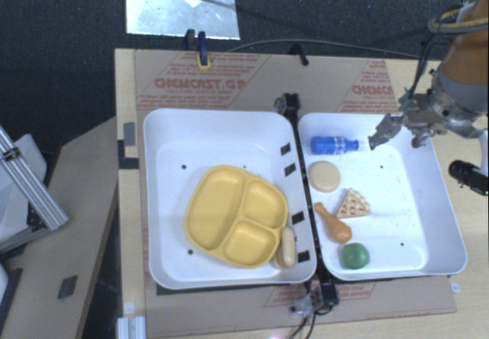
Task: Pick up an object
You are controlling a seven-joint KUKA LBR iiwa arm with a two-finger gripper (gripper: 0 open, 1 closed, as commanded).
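Table (pixel 229 70) carries two bins. Left bin (pixel 172 139) has the yellow tray (pixel 233 215) and a bread roll (pixel 286 247). Right bin (pixel 412 200) holds the candidates: blue bottle (pixel 332 145) nearest the gripper (pixel 401 131), then cookie (pixel 324 175), pizza slice (pixel 353 205), drumstick (pixel 334 224), green ball (pixel 354 255). I'd take the bottle: line up across its narrow axis, descend straight. Jaws look spread wide, holding nothing, hovering over the bin's far corner.

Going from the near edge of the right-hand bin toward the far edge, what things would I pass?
Green ball → drumstick → pizza slice → round cookie → blue bottle, lying on its side. Beyond it, the end effector hovers at the far right corner.
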